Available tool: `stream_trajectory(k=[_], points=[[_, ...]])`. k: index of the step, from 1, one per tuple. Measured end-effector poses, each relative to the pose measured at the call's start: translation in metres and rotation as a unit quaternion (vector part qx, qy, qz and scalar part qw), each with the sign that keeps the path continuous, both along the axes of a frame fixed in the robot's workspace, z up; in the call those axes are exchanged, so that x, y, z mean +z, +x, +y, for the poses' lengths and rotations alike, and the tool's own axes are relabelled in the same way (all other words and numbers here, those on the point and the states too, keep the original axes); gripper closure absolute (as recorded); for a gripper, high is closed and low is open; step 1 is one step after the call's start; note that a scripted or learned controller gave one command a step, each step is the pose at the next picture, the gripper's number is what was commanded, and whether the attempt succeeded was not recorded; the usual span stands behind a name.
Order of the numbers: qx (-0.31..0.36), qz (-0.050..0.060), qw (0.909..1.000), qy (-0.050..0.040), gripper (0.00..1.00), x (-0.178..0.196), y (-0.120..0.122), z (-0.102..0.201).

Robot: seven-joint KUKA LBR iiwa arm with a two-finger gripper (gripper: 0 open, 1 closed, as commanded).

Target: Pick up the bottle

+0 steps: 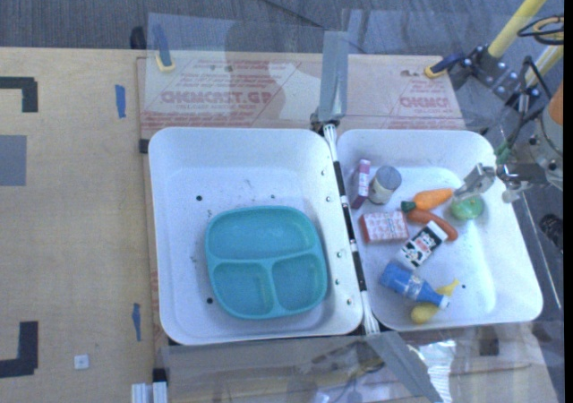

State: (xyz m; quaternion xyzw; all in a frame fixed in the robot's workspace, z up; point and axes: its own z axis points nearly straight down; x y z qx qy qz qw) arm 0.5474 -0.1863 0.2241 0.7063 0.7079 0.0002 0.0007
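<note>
The gripper [477, 182] hovers over the right bin's [501, 289] far right side, just above a green ball [466, 208]; its grip state cannot be told. The blue bottle [405, 283] lies nearer the front, apart from it.

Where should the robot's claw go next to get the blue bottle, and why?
Probably toward the camera and a bit left. The gripper hovers by the green thing near the right bin's far side, while the blue bottle lies on its side nearer the front, apart from it.
</note>
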Motion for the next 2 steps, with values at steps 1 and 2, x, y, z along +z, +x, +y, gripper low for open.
stream_trajectory(k=[1, 2], points=[[-0.006, -0.008, 0.9999, -0.0018, 0.00, -0.122, 0.020, -0.016], [-0.041, -0.001, 0.9992, 0.0053, 0.00, -0.135, 0.100, -0.027]])
